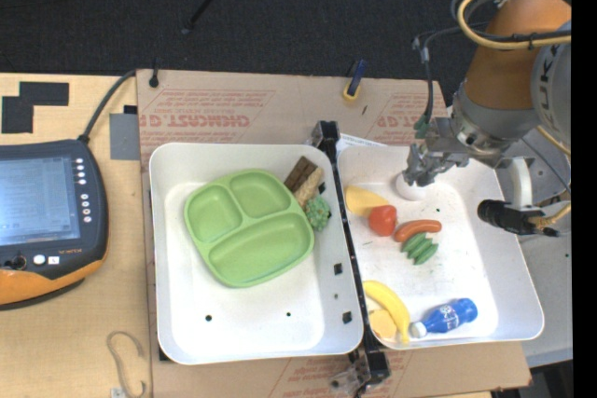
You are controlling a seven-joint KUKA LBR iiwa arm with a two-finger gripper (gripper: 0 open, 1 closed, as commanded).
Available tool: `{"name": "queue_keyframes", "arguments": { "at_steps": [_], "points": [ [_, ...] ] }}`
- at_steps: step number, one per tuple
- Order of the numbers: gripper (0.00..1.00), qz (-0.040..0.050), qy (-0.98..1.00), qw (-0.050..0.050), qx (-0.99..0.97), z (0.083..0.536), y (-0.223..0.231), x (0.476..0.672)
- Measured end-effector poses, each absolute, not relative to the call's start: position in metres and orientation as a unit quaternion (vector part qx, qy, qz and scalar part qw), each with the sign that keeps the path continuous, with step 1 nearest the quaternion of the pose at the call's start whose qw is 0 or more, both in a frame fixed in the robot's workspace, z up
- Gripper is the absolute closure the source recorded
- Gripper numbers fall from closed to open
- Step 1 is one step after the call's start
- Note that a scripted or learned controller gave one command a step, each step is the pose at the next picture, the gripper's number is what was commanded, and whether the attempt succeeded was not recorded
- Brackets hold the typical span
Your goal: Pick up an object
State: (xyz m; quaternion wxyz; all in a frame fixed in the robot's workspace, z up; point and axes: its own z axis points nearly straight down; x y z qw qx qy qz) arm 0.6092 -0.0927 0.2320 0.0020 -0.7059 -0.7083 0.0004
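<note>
The bench (233, 112) carries 2 shallow white bins side by side. The left bin (187, 312) holds a green 3-compartment plate (247, 226) lying flat, with a brown block (303, 174) leaning at the plate's far right edge and a small green leafy piece (319, 213) just beside it on the right.

The right bin (508, 284) holds the loose items. A yellow wedge (364, 199) lies near the bin's left wall, with a red tomato (382, 220) touching its near right side. To the right of the tomato lies an orange-red sausage (417, 228), and a green pod (422, 249) sits just nearer than it. Toward the near edge, a banana (390, 305) curves along the left side, and a blue bottle (448, 317) lies on its side beside it to the right.

The arm comes in from the right, and the gripper (417, 177) points down over the far part of the right bin, right above a small white round object (409, 188). Whether its fingers are spread or closed, or touching that object, cannot be told from this angle.

A tablet-like control pendant (42, 214) rests on the bench left of the bins.
</note>
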Motion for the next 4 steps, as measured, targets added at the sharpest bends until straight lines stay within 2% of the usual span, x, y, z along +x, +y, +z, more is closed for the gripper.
{"name": "queue_keyframes", "arguments": {
  "at_steps": [1,3,4],
  "points": [
    [1.00,0.0013,-0.708,0.002,-0.707,0.233,-0.078,0.598],
    [1.00,0.0003,-0.708,0.001,-0.706,0.237,-0.077,0.610],
    [1.00,0.0014,-0.707,0.001,-0.707,0.224,-0.075,0.615]
  ]
}}
